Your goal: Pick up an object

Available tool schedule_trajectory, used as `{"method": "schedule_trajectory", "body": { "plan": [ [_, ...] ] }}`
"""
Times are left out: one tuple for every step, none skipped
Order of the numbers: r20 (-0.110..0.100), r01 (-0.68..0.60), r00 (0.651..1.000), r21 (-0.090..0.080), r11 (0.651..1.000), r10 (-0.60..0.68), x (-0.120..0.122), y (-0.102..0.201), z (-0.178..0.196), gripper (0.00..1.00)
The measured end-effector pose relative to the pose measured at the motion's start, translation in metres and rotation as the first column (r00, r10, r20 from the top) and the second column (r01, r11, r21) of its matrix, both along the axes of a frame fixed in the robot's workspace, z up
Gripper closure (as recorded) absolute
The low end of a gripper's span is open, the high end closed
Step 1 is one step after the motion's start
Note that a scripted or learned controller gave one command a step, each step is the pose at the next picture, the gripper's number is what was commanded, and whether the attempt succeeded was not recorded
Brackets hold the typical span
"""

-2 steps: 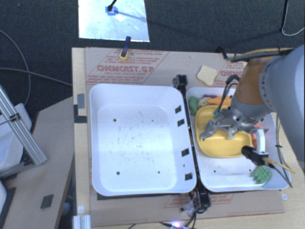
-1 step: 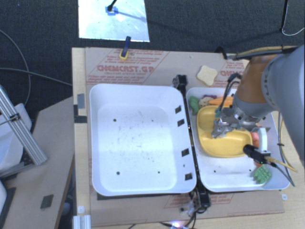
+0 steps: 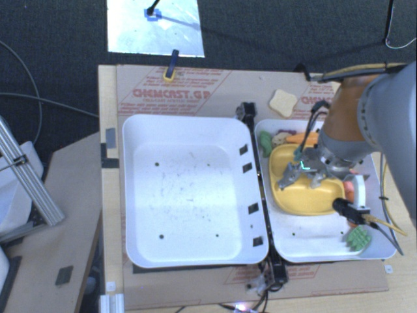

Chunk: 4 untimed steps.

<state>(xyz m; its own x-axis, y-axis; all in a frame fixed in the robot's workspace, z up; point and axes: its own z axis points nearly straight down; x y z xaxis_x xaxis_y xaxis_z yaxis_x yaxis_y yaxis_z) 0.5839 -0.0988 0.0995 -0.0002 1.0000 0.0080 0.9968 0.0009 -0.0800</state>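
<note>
jaws (image 3: 301, 175) over yellow bowl (image 3: 307, 197), right bin (image 3: 313, 243)

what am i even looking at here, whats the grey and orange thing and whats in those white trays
You are looking down at a slant from a camera fixed above a workbench. The grey and orange thing is a robot arm reaching in from the right, and its job is to pick up an object. At its tip is a two-finger gripper, hovering over a yellow dish in the right bin. I cannot tell whether it is holding anything. Around the dish lie small toy-like items: a green piece at the upper left, something orange near the top, and a green item at the lower right. The left bin sits beside it. A tan, bread-shaped piece lies on the board behind the bins.
</note>
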Motion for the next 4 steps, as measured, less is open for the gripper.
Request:
{"method": "schedule_trajectory", "body": {
  "plan": [
    [-0.028,0.012,1.0,-0.001,1.0,-0.012,0.0125,-0.0053,-0.0091,0.0],
    [-0.031,0.007,0.999,-0.002,1.0,-0.007,0.0134,-0.0059,0.0008,1.0],
    [-0.033,0.005,0.999,-0.002,1.0,-0.005,0.0132,-0.0055,0.0007,0.0],
    [-0.01,0.013,1.0,-0.008,1.0,-0.013,0.0127,-0.0015,-0.0088,0.0]
  ]
}}
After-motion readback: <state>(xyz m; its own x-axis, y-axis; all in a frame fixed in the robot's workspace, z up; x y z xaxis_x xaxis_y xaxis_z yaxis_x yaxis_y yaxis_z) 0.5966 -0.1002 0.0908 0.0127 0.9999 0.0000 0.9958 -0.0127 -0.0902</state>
